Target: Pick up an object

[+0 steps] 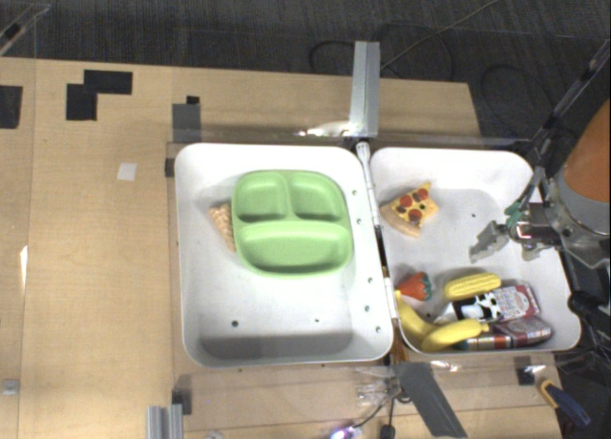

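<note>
The bench [86,265] carries two shallow white bins side by side, and the arm [582,189] comes in from the right edge, its orange band showing above the grey wrist. The gripper [489,240] hangs over the right bin [458,170], above a bare patch of its floor just beyond the pile of toys; its grey fingers [482,246] stand slightly apart with nothing between them. Toy foods are the things on offer for picking. A pizza slice [410,208] lies near the right bin's left wall, well apart from the gripper. Along the near side of that bin sit a strawberry [413,285], a corn cob [472,284], a banana [441,331], a small black-and-white figure [480,307] and a red packet [520,303], crowded together and touching one another. The corn cob lies closest to the fingertips, just below them in the view. In the left bin [205,323] a green divided plate [290,219] rests near the middle, and a tan waffle-like piece [222,224] peeks out from beside its left edge
</note>
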Available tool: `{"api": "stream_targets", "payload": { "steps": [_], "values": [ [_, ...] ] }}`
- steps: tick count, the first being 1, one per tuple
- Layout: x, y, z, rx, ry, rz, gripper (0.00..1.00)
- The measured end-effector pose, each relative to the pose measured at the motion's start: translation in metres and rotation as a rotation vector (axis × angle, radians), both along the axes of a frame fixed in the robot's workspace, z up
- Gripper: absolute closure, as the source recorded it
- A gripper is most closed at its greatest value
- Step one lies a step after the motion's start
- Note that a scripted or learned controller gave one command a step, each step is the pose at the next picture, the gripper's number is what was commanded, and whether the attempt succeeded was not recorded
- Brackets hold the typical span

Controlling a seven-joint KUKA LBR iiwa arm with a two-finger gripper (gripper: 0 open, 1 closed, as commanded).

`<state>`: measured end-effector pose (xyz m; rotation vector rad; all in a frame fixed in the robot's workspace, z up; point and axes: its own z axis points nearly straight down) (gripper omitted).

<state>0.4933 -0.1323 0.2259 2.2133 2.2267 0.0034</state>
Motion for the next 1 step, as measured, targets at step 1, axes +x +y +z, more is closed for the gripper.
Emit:
{"api": "stream_targets", "payload": {
  "steps": [1],
  "values": [
    [0.0062,0.0415,-0.1167,-0.005,-0.03,-0.089,0.0]
  ]
}}
